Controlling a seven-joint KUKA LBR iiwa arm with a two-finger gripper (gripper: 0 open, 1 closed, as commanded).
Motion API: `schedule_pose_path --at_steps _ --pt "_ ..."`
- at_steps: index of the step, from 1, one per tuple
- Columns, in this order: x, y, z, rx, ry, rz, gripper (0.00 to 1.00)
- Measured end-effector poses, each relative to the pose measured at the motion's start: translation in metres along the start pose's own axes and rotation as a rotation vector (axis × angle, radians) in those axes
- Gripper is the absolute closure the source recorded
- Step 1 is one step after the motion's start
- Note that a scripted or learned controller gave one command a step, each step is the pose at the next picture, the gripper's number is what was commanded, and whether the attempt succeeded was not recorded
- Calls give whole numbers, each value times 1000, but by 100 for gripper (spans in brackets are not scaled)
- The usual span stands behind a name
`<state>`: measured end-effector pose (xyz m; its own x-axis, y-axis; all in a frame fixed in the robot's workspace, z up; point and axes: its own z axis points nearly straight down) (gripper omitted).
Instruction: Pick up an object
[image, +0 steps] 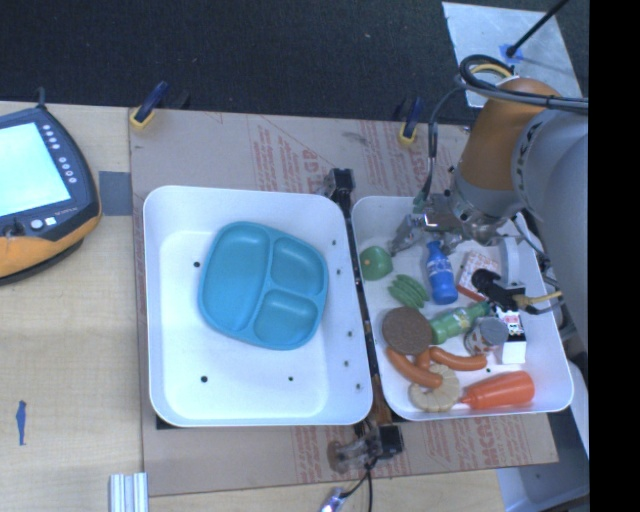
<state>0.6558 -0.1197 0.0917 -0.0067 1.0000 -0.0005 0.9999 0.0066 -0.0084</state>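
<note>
Camera view, looking down on the counter (90, 340). Pincer (432, 228): low over the far end of the right bin (560, 392), metal fingers pointing down; whether they stand wide or narrow, I cannot tell, and nothing is visibly between them.

Candidates for the pick, all in the right bin:
- blue bottle (439, 273), just below the pincer, nearest item.
- green round fruit (376, 263), to its left and slightly nearer the viewer.
- green ridged piece (408, 291), below the pincer, beside the bottle.
- brown disc (406, 329), sausages (424, 368) and orange carrot (497, 391), well towards the near end.

Left bin (160, 300): blue divided plate (264, 285), well left of the pincer.

Handling note: the blue bottle looks the easiest target; I judge a straight descent astride its narrow width best, avoiding the crowded neighbours.

Writing: faint red print on the cardboard (250, 145) under the bins, not readable. No legible labels on the items.
</note>
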Motion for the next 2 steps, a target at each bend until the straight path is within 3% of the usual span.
schedule_pose_path --at_steps 1,2 --pt "-1 0 -10 3 -1 -2 100" --pt "73 1 -143 -10 1 0 100"
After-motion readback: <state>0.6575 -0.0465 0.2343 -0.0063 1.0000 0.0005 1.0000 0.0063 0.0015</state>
